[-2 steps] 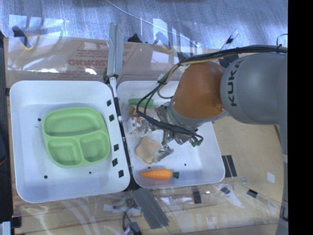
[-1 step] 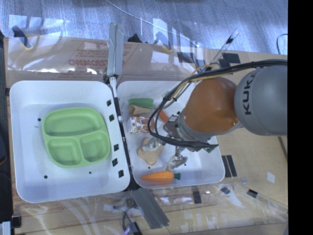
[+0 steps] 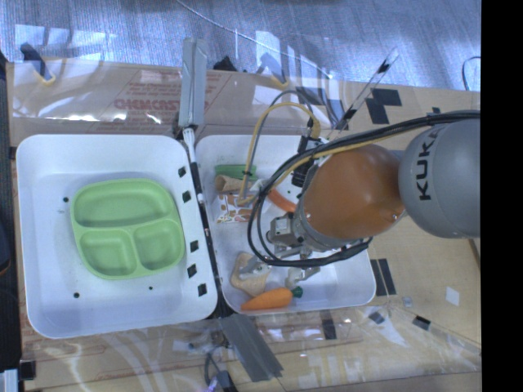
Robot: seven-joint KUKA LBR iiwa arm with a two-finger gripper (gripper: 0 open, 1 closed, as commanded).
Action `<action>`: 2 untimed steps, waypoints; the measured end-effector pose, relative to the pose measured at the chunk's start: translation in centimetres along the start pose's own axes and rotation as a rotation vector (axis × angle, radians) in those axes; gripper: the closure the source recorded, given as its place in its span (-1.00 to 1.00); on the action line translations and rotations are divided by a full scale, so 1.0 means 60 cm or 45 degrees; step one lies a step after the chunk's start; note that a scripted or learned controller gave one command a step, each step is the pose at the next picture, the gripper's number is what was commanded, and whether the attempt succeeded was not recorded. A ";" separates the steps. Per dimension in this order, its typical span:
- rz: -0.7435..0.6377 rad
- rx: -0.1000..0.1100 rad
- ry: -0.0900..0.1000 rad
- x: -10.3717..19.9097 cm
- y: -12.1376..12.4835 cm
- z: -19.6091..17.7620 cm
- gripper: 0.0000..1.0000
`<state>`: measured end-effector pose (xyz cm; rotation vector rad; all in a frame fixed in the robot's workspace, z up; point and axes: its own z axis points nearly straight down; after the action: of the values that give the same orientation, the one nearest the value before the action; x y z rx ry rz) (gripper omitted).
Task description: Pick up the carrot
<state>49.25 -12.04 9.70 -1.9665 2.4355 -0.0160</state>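
Carrot [image 3: 267, 300] lying on the floor of the right bin [image 3: 359, 280], hard against its near wall and towards the near-left corner. Long axis running roughly along that wall, tip pointing towards the divider between the bins, green stub end [image 3: 296, 292] towards the right. Just beyond it, a pale, bread-like piece [image 3: 249, 273], close enough that touching or not cannot be told. Further back, near the divider: a giraffe-patterned item [image 3: 233, 211], a brown lump [image 3: 228, 184] and a green stick-shaped thing [image 3: 235, 171]. Another orange piece [image 3: 283, 202] peeping out beside the arm, too covered to name.

Pincer [image 3: 282, 247] low over the bin's middle, under the orange band [image 3: 351, 196] and a loop of black cable, mostly masked by the wrist; opening cannot be told, and nothing seen held. Carrot lying from it towards the near wall, close by. Likely need: a short shift towards that wall, closing across the carrot's width rather than along it. Wall and bread-like piece leaving little room on either side, probably.

In the left bin [image 3: 33, 243], a green divided plate [image 3: 127, 227], well apart.
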 end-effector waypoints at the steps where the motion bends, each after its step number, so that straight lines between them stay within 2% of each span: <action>1: -0.310 0.001 -0.002 0.065 0.004 -0.001 -1.00; 2: -0.318 0.006 -0.005 0.060 0.001 -0.019 1.00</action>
<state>48.44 -15.56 10.81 -2.2514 2.1685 -0.0203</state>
